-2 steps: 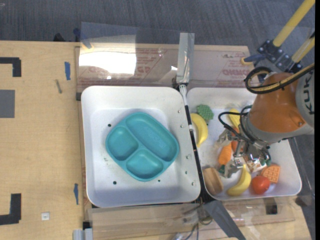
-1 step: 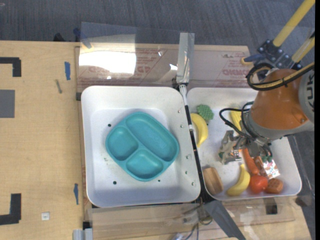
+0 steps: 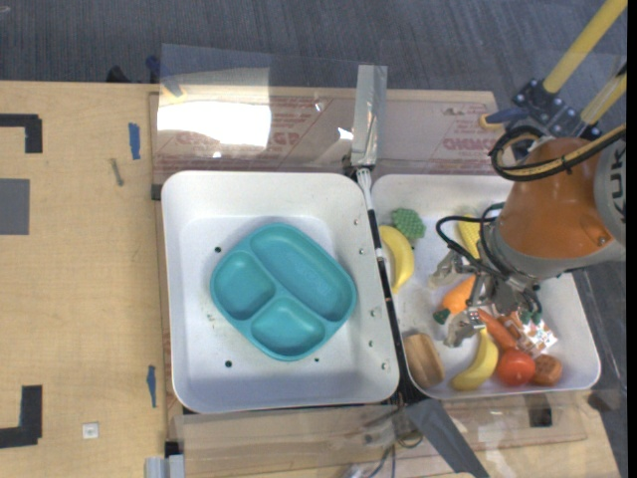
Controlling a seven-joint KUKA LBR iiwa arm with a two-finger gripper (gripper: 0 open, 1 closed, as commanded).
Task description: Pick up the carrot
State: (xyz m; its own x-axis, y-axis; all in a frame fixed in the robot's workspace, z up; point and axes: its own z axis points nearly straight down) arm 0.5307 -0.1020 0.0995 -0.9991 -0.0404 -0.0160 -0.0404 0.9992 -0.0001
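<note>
At right of frame, inside the right bin [image 3: 587,352], the carrot [image 3: 495,327] lies with its long axis diagonal, running from upper left to lower right. Gripper [image 3: 476,305] sits just above it; jaw state cannot be determined. Printed red lettering on the rear panel is unreadable. Bin contents: two bananas [image 3: 399,255], broccoli [image 3: 406,223], tomato [image 3: 516,368] (red). The left bin [image 3: 189,267] holds a teal divided plate [image 3: 284,289].

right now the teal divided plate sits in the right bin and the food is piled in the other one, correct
Not quite. The camera view shows the teal divided plate in the left bin; the food, including the carrot, is piled in the right bin.
</note>
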